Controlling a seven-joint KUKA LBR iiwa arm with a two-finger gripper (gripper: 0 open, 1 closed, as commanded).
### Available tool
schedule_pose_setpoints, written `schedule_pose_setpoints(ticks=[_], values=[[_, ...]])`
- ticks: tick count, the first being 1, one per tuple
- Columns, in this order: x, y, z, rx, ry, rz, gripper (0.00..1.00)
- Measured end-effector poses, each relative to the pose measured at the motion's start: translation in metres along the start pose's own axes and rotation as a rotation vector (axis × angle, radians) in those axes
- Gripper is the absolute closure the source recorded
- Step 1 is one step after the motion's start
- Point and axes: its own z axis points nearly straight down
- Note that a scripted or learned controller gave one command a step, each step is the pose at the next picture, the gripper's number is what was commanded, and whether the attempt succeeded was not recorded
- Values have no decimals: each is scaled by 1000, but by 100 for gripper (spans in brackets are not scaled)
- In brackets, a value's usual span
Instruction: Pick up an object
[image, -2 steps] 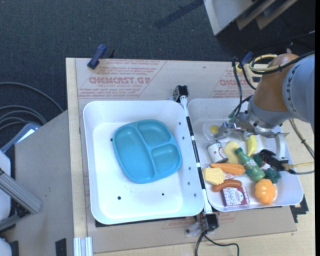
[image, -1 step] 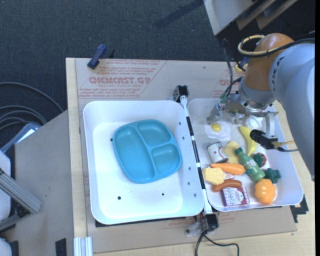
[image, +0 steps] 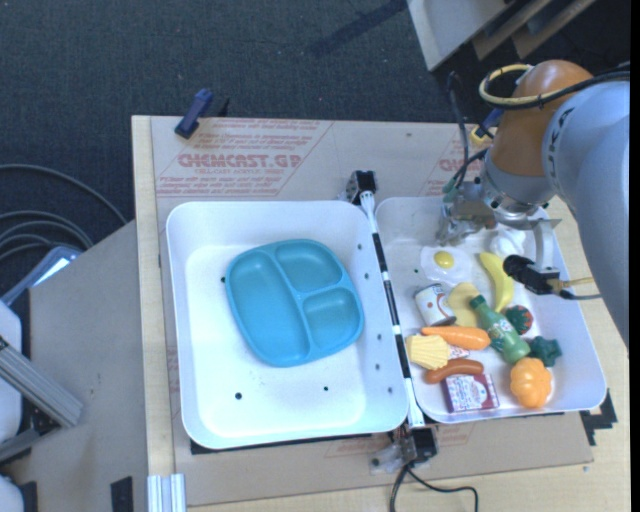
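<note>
Nearest the camera, at the right bin's (image: 590, 385) front edge, a purple-labelled packet (image: 468, 392) and an orange fruit (image: 530, 381) are seen. Behind them are crowded a sausage (image: 455, 371), a carrot (image: 455, 336), a corn piece (image: 429, 351), a green bottle (image: 497, 327), a banana (image: 497, 277) and a fried egg (image: 443, 262). Bare floor is left only along that bin's far-left edge. The left bin (image: 200, 380) is occupied by a blue divided tray (image: 293, 299), with open floor on all sides. The gripper (image: 470, 222) is lowered at the right bin's far edge; whether it is open, or anything is held, cannot be told.
</note>
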Motion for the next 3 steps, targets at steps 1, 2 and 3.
schedule_pose_setpoints(ticks=[1, 2, 3], values=[[0, 0, 0, 1, 0, 0, 0], [-18, -1, 11, 1, 0, 2, 0], [-15, -1, 10, 3, 1, 2, 0]])
